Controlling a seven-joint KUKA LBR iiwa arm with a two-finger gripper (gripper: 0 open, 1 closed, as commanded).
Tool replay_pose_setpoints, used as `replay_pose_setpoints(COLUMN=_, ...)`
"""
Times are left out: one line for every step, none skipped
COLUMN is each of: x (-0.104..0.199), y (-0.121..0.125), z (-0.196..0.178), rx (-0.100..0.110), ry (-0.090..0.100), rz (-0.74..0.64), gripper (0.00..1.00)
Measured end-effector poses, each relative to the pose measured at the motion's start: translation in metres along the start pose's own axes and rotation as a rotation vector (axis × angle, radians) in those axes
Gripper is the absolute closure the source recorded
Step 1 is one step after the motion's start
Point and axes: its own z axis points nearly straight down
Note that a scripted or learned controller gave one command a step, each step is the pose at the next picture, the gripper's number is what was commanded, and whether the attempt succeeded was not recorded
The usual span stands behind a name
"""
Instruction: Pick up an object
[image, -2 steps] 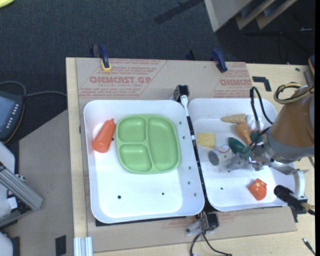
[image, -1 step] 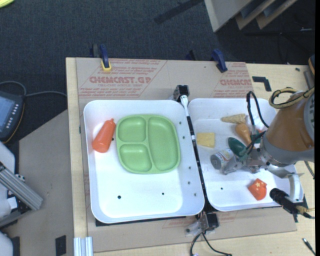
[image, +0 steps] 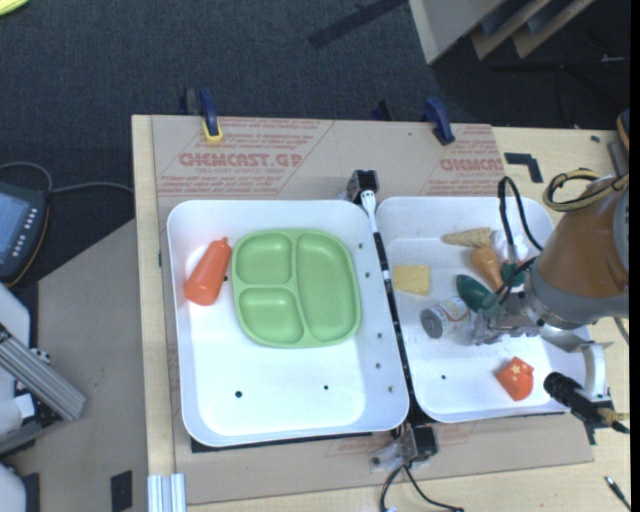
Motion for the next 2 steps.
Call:
replay_pose_setpoints(x=0.002, y=-0.003, z=-0.062, rx=-0.006, ry=-0.003, rz=-0.002, gripper=1.00)
replay_pose_setpoints(x=-0.003, y=-0.006, z=-0.107, rx=-0.006, ry=-0.003, rz=-0.001, gripper=1.00)
